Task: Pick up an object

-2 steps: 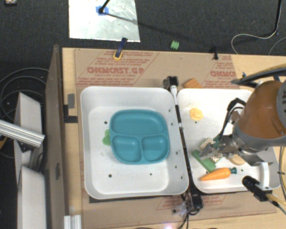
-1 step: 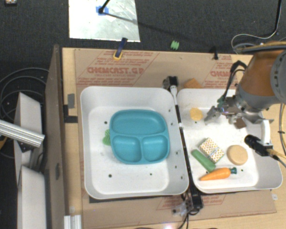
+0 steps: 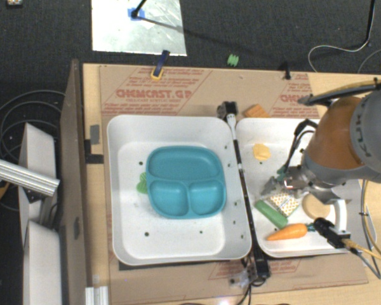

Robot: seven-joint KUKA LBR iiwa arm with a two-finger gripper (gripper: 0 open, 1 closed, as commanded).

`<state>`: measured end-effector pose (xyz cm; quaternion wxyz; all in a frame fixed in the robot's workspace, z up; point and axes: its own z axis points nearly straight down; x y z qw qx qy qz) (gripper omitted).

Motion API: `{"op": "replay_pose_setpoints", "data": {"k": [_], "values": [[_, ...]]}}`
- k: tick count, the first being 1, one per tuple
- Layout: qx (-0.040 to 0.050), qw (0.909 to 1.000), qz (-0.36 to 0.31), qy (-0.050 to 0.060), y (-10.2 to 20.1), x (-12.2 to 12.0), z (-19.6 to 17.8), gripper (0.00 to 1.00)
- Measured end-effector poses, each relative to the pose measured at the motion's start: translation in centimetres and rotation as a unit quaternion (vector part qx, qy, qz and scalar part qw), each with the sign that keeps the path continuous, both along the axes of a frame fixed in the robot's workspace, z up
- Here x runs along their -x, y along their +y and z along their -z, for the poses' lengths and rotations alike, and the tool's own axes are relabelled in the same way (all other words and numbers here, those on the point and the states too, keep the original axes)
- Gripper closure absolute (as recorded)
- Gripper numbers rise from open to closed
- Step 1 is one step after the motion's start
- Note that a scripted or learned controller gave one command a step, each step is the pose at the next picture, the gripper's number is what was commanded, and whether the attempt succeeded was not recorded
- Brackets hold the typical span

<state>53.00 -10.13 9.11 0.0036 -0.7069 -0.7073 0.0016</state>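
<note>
Claw (image 3: 280, 184) sits low in the right bin (image 3: 267, 129), right of frame centre, under the grey arm (image 3: 343, 145); whether it is released or clenched can't be told from this slant.

Nearest pick candidates, just below the claw: a speckled pale piece (image 3: 283, 203), a green stick (image 3: 271, 213) touching its lower-left side, and a carrot (image 3: 287, 232) lying near the bin's lower rim. Likely toy food, so light and stiff, smooth plastic that could slip. The carrot looks best taken across its thick middle, the green stick across its short axis. The speckled piece is partly hidden, so it's the harder call.

Also in the right bin: a small yellow piece (image 3: 261, 151) toward the upper left, well apart from the others, and a tan disc (image 3: 317, 206) to the right, half under the arm.

Left bin (image 3: 124, 170) holds a blue divided tray (image 3: 185, 180), its compartments bare, with a green bit (image 3: 141, 183) poking out at its left edge.

Both bins rest on the desk (image 3: 178, 88).
</note>
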Motion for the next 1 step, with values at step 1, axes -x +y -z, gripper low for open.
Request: {"op": "replay_pose_setpoints", "data": {"k": [1], "values": [[0.0026,1.0000,-0.002,-0.008,-1.81,-7.31,0.58,0.00]]}}
